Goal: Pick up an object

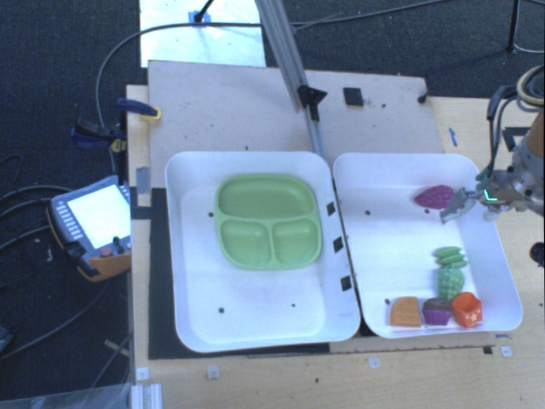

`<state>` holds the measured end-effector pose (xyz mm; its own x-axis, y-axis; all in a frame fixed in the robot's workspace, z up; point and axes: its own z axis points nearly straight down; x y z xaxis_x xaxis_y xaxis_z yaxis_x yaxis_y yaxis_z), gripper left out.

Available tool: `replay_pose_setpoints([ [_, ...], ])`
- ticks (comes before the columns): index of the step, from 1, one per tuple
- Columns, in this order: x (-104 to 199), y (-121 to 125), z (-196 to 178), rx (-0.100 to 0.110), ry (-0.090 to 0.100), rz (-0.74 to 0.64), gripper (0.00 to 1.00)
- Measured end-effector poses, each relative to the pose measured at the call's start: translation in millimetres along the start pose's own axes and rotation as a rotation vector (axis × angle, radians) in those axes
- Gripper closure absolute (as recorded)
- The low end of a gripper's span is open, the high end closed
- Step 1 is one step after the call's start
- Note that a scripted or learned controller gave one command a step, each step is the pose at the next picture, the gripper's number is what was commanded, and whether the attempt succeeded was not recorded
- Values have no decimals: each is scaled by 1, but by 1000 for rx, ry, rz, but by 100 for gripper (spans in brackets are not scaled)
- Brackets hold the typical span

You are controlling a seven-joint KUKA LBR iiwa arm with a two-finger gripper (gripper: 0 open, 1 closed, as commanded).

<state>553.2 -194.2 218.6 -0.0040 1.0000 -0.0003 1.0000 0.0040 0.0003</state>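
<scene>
Two shallow white bins sat side by side on the wooden bench. The left bin (196, 313) held a light green divided plate (269, 221) with three compartments, lying flat in the bin's upper middle. The right bin (392, 254) carried all the small toys. Near its upper right, a magenta, berry-like toy (433, 196) lay on the floor of the bin. Further down, toward the lower right corner, a green ridged toy vegetable (450, 268) lay above a row of three pieces set close against the bin's bottom wall: an orange block (405, 312) on the left, a purple piece (437, 311) in the middle and a red-orange piece (467, 308) on the right, each just beside its neighbour.

The arm came in from the right edge of the frame, its wrist hanging over the right bin's right rim. The gripper (453, 206) pointed leftward, with its grey fingers (461, 201) just beside the magenta toy's right end. I saw nothing between the fingers, and from where I stood I could not tell whether the jaws were open or closed.

At the left of the frame, off the bench, a teach pendant (92, 226) with a lit screen lay on the dark carpet among cables. A slanted metal pole (285, 41) crossed the upper middle of the frame.
</scene>
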Motion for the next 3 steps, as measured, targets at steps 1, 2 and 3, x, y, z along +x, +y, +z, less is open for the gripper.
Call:
replay_pose_setpoints([
  [1,0,0,0,-1,0,0,0],
  [2,-7,-7,52,1,0,3,0],
  [3,-2,-6,95,0,0,3,0],
])
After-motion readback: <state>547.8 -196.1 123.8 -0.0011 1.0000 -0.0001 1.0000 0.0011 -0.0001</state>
